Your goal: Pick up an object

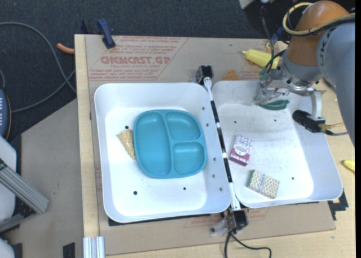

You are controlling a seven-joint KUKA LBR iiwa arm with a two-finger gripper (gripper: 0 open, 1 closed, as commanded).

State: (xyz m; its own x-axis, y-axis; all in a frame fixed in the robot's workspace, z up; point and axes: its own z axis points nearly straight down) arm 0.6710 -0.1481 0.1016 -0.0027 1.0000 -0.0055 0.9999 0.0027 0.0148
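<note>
Arm: reaches in from the right, its hand (271, 97) low over the far corner of the right bin (316, 186).
Hand: down on a small green thing (275, 104), likely its pick; whether it is apart, together or clamped cannot be told.
Right bin: a pink-and-white packet (241, 149) and a patterned packet (263, 183) lie near the front, well apart from the hand.
Left bin (110, 138): a blue divided tray (169, 143) with a tan piece (127, 141) touching its left edge.
Surface (135, 59): carries both bins side by side.
</note>
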